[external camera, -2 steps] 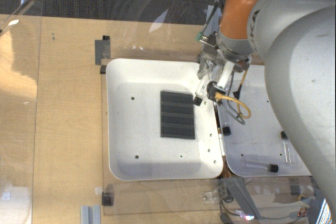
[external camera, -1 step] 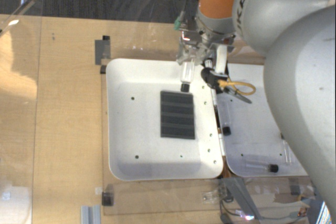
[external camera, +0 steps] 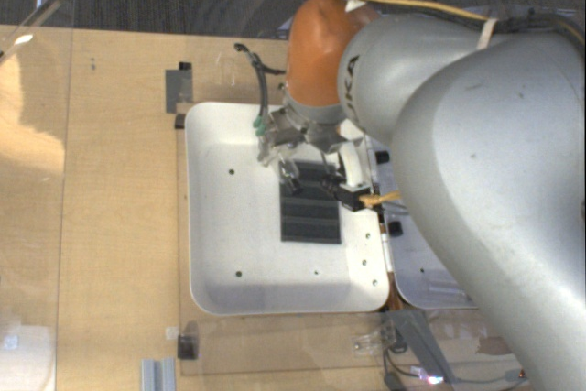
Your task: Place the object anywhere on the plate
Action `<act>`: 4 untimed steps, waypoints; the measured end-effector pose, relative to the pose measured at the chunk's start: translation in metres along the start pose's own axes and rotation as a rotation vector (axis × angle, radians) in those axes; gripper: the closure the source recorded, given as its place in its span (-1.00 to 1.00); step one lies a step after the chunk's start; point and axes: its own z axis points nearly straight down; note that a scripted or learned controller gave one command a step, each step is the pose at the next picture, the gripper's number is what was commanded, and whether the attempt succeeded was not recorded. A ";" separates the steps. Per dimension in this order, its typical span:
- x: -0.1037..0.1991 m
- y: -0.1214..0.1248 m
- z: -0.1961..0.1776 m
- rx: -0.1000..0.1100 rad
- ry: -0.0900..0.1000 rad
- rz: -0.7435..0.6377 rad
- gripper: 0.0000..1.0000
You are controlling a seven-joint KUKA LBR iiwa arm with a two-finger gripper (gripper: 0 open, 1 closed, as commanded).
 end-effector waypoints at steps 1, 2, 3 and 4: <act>0.077 0.039 -0.071 -0.001 0.001 -0.124 1.00; 0.054 0.033 -0.240 -0.006 -0.003 -0.621 1.00; 0.094 -0.052 -0.172 0.002 0.001 -0.756 1.00; 0.109 -0.029 -0.303 -0.005 -0.001 -0.350 1.00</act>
